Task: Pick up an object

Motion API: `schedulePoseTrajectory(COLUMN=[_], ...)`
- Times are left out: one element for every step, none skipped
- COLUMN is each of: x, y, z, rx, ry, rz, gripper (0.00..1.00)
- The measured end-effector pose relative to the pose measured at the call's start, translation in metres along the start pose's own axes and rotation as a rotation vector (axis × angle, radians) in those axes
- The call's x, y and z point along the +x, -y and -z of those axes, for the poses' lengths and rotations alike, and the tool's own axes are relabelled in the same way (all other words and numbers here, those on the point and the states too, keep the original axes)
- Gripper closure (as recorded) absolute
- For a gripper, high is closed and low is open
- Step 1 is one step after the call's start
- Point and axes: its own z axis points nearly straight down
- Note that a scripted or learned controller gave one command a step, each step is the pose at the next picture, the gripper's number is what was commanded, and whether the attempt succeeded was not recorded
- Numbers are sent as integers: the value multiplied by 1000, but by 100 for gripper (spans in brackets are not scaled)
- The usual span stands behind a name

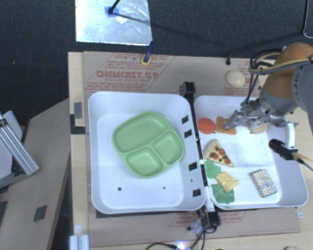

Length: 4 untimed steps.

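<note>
While the gripper, finger state unreadable, hovers at the right bin, the pizza slice lies with its tip pointing up-left.

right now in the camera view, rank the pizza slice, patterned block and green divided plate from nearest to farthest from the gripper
Measured from the gripper:
1. Pizza slice, right bin, just below it.
2. Patterned block, right bin's lower right.
3. Green divided plate, in the left bin.
</note>
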Motion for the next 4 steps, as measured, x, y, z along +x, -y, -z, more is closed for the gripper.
schedulePoseTrajectory(x=[0,3,12,12], y=[-1,6,4,2], z=[12,62,110,140], rx=[-3,0,-2,0], ry=[1,0,1,0], rz=[1,0,3,3], gripper=[100,100,100,100])
